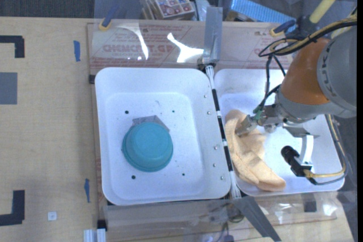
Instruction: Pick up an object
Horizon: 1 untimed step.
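Left bin [108, 93]: teal bowl [148, 146] sitting upside down, untouched. Right bin [241, 85]: tan banana-shaped thing [249, 158] along the left wall, pincer [248, 127] down at its far end. Open or closed? Can't tell. Risk-wise: could easily slip off that curve, or snag the wall.

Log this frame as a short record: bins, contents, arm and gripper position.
left bin: teal bowl, upside down, on a grey scrap
right bin: tan banana-shaped toy along its left side
arm: reaches in from the right, over the right bin
gripper: low, at the toy's upper end
grasp: cannot tell
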Motion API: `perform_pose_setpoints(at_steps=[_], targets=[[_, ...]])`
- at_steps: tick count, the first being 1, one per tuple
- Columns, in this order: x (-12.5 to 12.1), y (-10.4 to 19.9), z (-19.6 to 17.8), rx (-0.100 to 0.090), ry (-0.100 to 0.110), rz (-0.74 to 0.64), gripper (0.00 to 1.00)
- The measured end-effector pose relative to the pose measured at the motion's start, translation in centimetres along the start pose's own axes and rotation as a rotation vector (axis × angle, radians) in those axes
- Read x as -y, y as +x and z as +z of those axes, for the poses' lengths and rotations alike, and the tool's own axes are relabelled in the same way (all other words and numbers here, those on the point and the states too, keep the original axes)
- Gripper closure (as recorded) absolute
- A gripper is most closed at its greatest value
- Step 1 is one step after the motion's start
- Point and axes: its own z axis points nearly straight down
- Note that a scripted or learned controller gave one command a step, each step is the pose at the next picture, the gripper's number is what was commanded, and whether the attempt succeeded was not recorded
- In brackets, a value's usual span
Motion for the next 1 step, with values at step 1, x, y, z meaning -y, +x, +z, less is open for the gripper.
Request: perform_pose_setpoints(at_steps=[1], targets=[[-0.90,0.43,0.01,0.005,-0.001,-0.156,0.00]])
